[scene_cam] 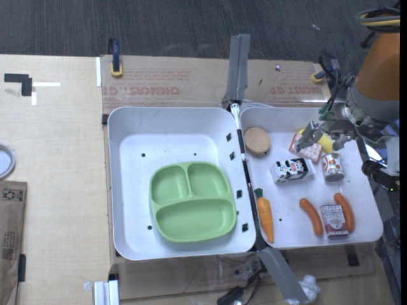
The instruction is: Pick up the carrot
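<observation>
Carrot (264, 218): lies in the right bin (289, 237), hard against that bin's left wall, near the front corner. Green top points to the back, orange tip to the front. Nothing touches it.

Same bin, near the carrot: a sausage (311, 216) lies to its right, apart from it. Further right, a small red-and-white packet (334, 221) with a second sausage (344, 210) just beside it. Behind the carrot, a black-and-white cow-patterned carton (291, 169) lies on its side. A round tan disc (257, 140) sits at the back left of the bin. A small red-and-white can (332, 166) stands right of the carton.

Pincer (313, 133): positioned over the back right of the bin, above a cluster of an orange-and-white packet (306, 149) and a yellow item (326, 142). It is well apart from the carrot. Opening of the pincer and any hold on an item cannot be determined from this angle.

Left bin (124, 170): holds a green three-part plate (191, 201), set toward the front right.

Table (51, 170): both bins rest on it side by side.
</observation>
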Controlling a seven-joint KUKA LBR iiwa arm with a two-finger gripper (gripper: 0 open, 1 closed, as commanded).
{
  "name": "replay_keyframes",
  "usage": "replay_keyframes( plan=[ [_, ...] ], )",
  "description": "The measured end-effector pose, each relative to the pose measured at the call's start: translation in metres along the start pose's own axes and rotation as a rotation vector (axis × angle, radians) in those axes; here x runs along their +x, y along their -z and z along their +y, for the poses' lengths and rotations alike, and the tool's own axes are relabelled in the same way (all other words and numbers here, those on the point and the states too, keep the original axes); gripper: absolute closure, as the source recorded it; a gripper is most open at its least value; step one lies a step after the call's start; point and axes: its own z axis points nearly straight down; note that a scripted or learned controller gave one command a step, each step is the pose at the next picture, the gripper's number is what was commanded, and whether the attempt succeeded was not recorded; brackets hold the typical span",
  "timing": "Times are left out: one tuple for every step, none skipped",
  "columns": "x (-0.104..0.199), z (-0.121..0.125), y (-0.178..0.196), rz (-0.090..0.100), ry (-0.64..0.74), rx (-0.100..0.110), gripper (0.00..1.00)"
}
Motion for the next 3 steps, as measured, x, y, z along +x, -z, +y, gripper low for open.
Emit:
replay_keyframes(
  plan=[
    [0.081, -0.076, -0.022, 0.0, 0.166, 0.0, 0.0],
    [0.11, -0.071, -0.05, -0.001, -0.209, 0.003, 0.0],
    [0.03, -0.074, -0.049, 0.0, -0.296, 0.0, 0.0]
  ],
)
